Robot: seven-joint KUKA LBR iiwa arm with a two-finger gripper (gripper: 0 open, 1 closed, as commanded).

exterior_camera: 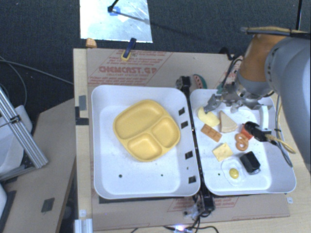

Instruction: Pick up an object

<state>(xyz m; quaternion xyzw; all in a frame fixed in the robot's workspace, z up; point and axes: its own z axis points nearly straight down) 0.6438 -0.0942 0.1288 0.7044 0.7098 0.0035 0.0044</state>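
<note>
Pick not yet made; gripper [212, 103] low over right bin [282, 178].
Jaws spread, nothing between them, just above the pale yellow piece [206, 116]; all food items lie loose in bin. Grasp and lift remain.

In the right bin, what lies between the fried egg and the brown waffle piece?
In the camera view, a pale yellow cheese square lies between the fried egg and the brown waffle piece, on the floor of the right bin.
</note>
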